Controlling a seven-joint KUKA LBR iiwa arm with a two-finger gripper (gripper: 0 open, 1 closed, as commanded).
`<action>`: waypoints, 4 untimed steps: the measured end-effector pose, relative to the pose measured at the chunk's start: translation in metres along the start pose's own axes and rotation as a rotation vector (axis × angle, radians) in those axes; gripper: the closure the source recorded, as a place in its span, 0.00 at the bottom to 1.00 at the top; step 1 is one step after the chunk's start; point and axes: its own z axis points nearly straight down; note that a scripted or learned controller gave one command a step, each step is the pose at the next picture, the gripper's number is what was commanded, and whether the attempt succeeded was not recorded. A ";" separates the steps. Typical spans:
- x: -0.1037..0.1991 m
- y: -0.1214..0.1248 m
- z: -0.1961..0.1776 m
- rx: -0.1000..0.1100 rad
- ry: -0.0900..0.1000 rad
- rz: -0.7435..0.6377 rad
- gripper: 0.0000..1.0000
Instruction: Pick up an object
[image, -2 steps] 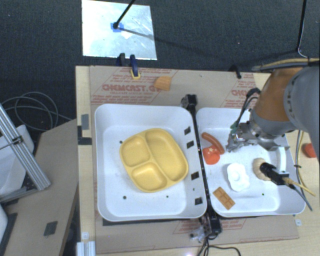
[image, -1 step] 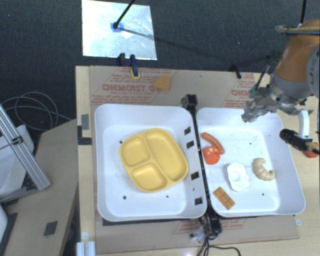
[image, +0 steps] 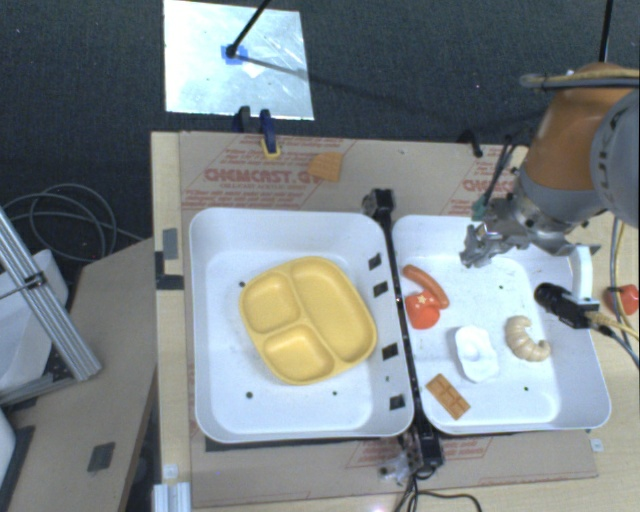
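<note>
1. Bench: a cardboard-covered surface carrying two shallow white bins side by side, with a black divider strip between them.
2. Right bin, nearest item: a small brown waffle-patterned biscuit lies by the near-left corner, just beside the divider.
3. Farther in, near the middle of the right bin, a small white cup-like piece rests on the floor, just beyond the biscuit.
4. To its right lies a beige croissant-shaped toy, apart from the white piece.
5. On the left side of the right bin, a red tomato-like toy lies touching an orange-red sausage-shaped toy that runs diagonally just beyond it.
6. Left bin: a yellow three-compartment tray lies near the centre, turned at a slant.
7. Gripper: positioned above the far part of the right bin, well apart from every object on the floor. Whether it is clenched or released cannot be determined from this view. No object is seen in it.
8. Arm: grey with an orange band, entering from the right at the far side of the right bin.
9. Beyond the bench, a reflective sheet lies on the dark floor.
</note>
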 end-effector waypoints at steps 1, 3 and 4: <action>0.022 -0.038 0.013 0.002 0.000 0.001 1.00; 0.022 -0.034 0.008 0.002 0.000 0.006 1.00; 0.012 0.007 -0.007 -0.006 -0.002 0.001 1.00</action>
